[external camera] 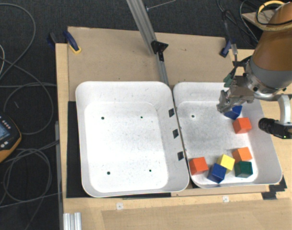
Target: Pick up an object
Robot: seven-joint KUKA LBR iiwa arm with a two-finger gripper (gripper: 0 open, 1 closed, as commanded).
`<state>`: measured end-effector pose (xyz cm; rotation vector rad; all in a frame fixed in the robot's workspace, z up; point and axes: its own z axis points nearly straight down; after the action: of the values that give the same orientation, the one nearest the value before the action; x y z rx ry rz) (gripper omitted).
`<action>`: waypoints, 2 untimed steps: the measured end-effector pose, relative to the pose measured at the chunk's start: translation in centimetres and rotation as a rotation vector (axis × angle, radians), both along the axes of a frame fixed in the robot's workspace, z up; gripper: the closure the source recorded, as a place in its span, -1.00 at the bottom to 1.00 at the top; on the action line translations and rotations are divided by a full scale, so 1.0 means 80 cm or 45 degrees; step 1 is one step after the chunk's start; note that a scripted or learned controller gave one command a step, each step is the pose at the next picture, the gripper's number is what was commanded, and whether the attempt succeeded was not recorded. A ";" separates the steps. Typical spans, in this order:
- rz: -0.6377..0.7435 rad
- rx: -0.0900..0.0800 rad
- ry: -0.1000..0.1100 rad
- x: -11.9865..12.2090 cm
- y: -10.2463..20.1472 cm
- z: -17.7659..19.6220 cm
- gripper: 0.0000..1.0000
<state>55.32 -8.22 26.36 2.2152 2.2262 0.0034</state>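
My gripper hangs over the upper part of the right bin, below the grey wrist and the orange band. A blue block sits right at its tip, partly hidden by it, and I cannot tell whether they touch. An orange block lies just below and to the right of that. Along the bin's front edge lie an orange block, a blue block, a yellow block, another orange block and a green block.
The left bin lies beside the right one, with black clips on the shared wall. A slanted metal pole rises behind the bins. Cables and a handheld pendant lie on the floor at the left.
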 end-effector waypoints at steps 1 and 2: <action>0.003 0.001 0.000 0.034 0.073 -0.004 1.00; 0.001 0.001 -0.001 0.056 0.132 -0.001 1.00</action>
<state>59.84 2.31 26.31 2.2141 2.2274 0.0048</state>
